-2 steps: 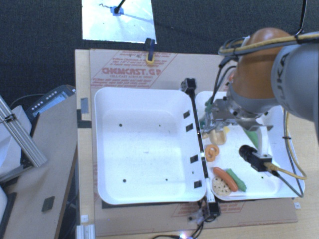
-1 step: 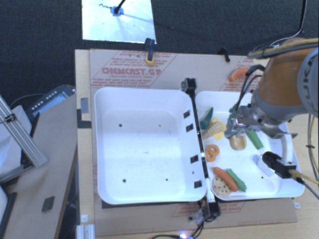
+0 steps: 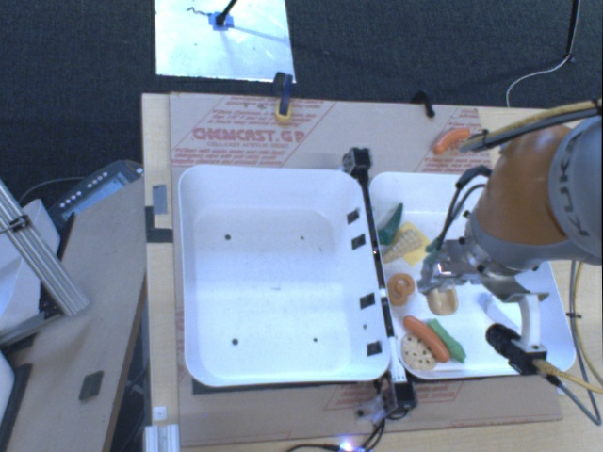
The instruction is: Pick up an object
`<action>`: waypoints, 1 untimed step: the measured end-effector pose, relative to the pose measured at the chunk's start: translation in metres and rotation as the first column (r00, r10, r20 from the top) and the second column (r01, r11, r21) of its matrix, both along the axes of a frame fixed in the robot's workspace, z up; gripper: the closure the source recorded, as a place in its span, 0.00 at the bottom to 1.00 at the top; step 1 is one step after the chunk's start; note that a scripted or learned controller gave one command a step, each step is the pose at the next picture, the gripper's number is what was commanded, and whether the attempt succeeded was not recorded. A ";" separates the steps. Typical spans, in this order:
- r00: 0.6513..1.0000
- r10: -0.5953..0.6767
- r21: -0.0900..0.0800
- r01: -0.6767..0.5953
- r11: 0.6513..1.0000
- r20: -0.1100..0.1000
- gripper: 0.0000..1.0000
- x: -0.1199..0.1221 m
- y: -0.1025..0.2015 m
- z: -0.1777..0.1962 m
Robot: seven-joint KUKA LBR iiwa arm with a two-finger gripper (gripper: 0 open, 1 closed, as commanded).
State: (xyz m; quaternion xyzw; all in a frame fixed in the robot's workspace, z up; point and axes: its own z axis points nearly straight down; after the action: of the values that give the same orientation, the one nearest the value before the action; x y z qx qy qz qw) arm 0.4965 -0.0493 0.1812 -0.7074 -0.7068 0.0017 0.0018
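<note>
My gripper [image 3: 439, 281] hangs low over the middle of the right bin [image 3: 556, 342], under the orange wrist band. Its fingers sit right above a tan bread-like piece [image 3: 443, 300]. An orange round item [image 3: 401, 288] lies just to its left. A yellow corn cob [image 3: 407, 244] and a green wedge [image 3: 390, 222] lie further back. Toward the front are a carrot [image 3: 426, 337] with a green pod [image 3: 450, 340] and a round cracker [image 3: 415, 351].
The left bin [image 3: 273, 271] stands beside it, split off by a black-clipped divider [image 3: 372, 252]. An orange hot dog [image 3: 451, 140] rests on the cardboard behind the right bin. A black cylinder [image 3: 510, 344] juts from the arm near the front right corner.
</note>
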 end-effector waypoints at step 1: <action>1.000 -0.002 -0.001 0.002 1.000 0.001 1.00 -0.012 -0.036 -0.057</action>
State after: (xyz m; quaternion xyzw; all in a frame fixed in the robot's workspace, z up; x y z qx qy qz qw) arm 0.4850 -0.0852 0.1245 -0.7080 -0.7062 0.0016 0.0013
